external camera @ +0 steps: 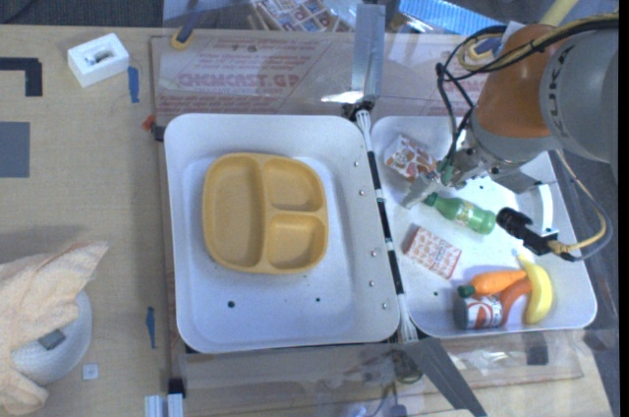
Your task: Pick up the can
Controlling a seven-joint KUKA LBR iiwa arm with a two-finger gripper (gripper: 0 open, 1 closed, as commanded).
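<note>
The can (479, 311) lies on its side at about five o'clock in the right bin (575, 312), touching the carrot (497, 282) and just beside the banana (537, 292). The gripper (442, 177) hovers near eleven o'clock, over the green bottle (464, 212); whether its jaws are apart I cannot tell. It should probably travel toward five o'clock and straddle the can across its width, clear of the carrot.

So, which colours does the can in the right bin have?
Red and white with a dark end, in the camera view: can.

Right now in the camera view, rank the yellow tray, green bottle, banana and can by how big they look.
1. Yellow tray, by far the largest.
2. Green bottle and banana: similar length, too close to rank.
3. Can, smallest, lying on its side by the carrot.
</note>
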